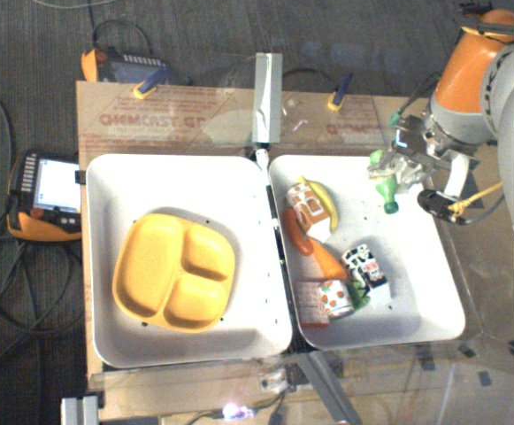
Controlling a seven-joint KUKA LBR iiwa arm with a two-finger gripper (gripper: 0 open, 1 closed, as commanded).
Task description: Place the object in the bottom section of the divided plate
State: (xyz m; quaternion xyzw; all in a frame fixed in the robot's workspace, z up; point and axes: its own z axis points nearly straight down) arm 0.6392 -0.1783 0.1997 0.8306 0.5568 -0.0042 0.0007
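Robotics lab setup. Industrial arm (482, 69) over bench (186, 118) with two white bins (97, 237); loose cables (0, 264) across grey carpet floor (26, 60); handheld control pendant (46, 197) lying left of bench; clamps (149, 81) on bench's far edge.

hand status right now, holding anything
The hand is over the right bin's top edge, with a green object at its tip; grasp cannot be told.

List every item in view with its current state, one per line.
divided plate: in left bin, sections bare
banana: lying in right bin
carrot: lying, right bin
cow-patterned toy: right bin
green object: under the gripper, grasp unclear
handheld screen: lit, on floor
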